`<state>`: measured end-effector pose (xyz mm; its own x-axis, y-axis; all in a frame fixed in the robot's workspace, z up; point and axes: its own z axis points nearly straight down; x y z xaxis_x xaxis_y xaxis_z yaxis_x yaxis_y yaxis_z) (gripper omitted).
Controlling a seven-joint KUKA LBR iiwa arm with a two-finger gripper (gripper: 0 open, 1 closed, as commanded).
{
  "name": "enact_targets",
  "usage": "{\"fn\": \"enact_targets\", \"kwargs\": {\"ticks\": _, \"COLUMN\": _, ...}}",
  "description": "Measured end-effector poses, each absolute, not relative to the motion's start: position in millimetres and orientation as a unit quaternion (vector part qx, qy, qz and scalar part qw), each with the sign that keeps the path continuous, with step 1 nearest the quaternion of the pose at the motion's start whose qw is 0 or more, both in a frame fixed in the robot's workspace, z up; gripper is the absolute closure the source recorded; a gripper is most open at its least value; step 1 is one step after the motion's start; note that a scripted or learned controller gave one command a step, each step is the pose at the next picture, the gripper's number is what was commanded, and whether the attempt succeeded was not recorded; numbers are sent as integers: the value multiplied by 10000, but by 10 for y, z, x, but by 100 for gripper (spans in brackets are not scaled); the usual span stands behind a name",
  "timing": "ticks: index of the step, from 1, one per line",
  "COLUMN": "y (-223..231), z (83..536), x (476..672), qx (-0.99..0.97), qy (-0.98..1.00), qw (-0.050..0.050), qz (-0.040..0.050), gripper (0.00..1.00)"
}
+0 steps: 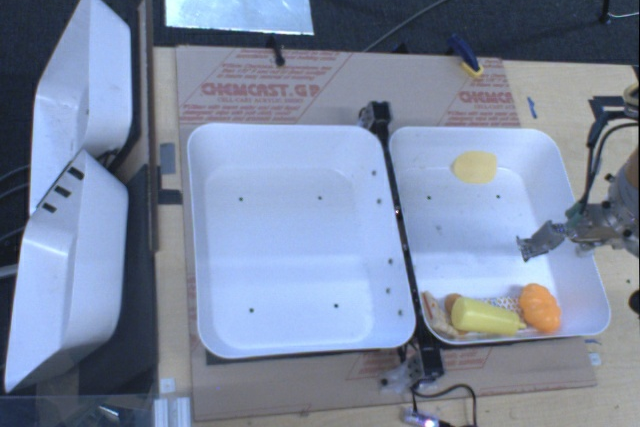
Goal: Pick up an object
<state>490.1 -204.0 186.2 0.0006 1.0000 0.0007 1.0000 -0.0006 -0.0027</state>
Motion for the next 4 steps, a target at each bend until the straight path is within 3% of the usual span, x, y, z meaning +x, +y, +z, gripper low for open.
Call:
{"fn": "enact_targets", "kwargs": {"ticks": 1, "y": -2040, "z": 1878, "x": 4911, "qx": -7071, "qy": -7071, "qw": -4, "qz": -2, "gripper": 0}}
{"fn": "enact_targets", "kwargs": {"ticks": 3, "y": -1992, "z": 1007, "x": 4993, "qx": -7070, "qy": -7072, "qw": 13, "qz": 6, "gripper": 0}}
{"fn": "enact_targets", "kwargs": {"ticks": 4, "y": -1990, "z": 834, "x": 4993, "qx": -7070, "qy": -7072, "qw": 3, "qz": 1, "gripper": 0}}
